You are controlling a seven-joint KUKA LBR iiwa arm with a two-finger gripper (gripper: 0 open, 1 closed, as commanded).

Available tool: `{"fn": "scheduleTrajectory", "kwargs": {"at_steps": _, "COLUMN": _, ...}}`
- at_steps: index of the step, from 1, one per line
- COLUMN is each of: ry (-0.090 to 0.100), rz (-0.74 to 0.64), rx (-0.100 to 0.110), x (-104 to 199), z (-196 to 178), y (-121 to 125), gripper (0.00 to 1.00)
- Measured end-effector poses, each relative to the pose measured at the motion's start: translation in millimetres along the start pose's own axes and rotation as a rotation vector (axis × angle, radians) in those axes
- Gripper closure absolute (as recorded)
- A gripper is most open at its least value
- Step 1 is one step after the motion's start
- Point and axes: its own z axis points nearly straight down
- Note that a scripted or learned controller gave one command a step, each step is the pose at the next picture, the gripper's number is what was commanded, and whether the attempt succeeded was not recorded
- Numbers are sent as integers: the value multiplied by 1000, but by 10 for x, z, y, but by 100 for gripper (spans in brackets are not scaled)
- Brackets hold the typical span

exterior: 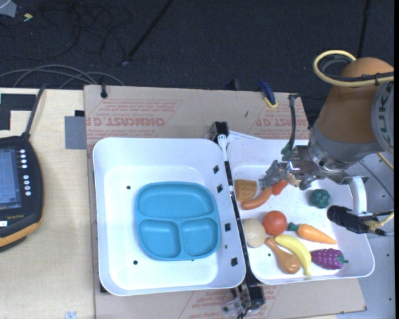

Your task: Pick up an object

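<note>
Lowest in view, at the front rim of the right bin: a bunch of purple grapes, a yellow banana and a brown drumstick lying side by side, the banana touching the drumstick.

Far left on the desk: a black and orange control pad with a lit screen. Next rightward, the left bin, holding a blue divided plate with three compartments. Behind both bins, brown cardboard with red print.

Across the middle divide, in the right bin: a brown slice of bread near the left wall, with an orange sausage just beside it. Long axis of the sausage slanted, lower end toward the front left, upper end rising toward the back right under the pincer. Below that, a pale round potato touching a red tomato. Right of the tomato, a carrot, green tip at the left, pointed end toward the front right. Farther back and right, a dark green broccoli piece, well apart from the grapes.

Pincer reaching in from the right, low over the upper end of the sausage, beside the bread. Fingers dark and bunched against the sausage tip; cannot tell whether apart or together, nor whether clamped on anything. Behind it, grey arm with orange band.
</note>
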Motion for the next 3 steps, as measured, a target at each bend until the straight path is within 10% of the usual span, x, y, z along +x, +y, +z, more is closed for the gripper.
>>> {"fn": "scheduleTrajectory", "kwargs": {"at_steps": 1, "ry": 1, "rz": 1, "rx": 2, "x": -6, "z": -98, "y": -1, "gripper": 100}}
{"fn": "scheduleTrajectory", "kwargs": {"at_steps": 3, "ry": 3, "rz": -12, "rx": -7, "x": 1549, "z": -1214, "y": -864, "gripper": 100}}
